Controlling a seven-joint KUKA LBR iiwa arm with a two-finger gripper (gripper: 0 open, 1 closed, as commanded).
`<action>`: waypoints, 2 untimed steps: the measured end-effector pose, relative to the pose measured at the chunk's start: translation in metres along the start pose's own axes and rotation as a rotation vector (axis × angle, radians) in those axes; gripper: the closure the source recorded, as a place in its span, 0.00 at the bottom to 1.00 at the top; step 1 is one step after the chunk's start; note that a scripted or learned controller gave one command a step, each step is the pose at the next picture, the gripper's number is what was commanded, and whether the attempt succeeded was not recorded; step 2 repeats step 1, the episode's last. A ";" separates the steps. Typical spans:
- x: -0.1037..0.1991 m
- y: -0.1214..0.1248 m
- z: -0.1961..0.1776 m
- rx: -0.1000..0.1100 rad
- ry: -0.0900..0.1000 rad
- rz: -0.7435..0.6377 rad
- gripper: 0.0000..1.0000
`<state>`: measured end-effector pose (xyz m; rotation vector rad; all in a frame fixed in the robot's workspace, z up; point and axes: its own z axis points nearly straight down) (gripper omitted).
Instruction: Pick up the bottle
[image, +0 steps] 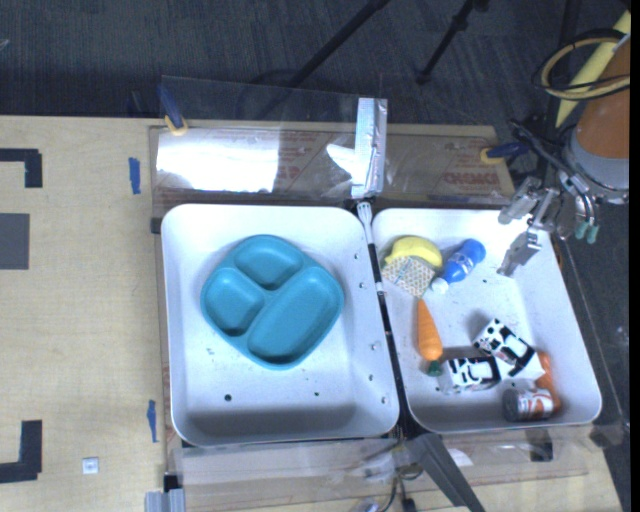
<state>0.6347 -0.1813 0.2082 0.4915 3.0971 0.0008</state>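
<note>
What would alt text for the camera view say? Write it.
A gripper hangs over the right bin's far corner, apart from a blue bottle lying beside a banana, carrot, toy cow and can. The left bin holds a blue divided plate.

Left bin (180, 330): divided plate (272, 300) is held centrally. Right bin (575, 385): bottle (458, 263) is placed at the back, right of the banana (415, 250); carrot (428, 332) is laid in front; can (528, 404) is set at front right.
</note>
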 end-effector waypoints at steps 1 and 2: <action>-0.016 0.037 -0.012 0.000 -0.002 -0.088 0.00; -0.016 0.037 -0.012 0.000 -0.002 -0.088 0.00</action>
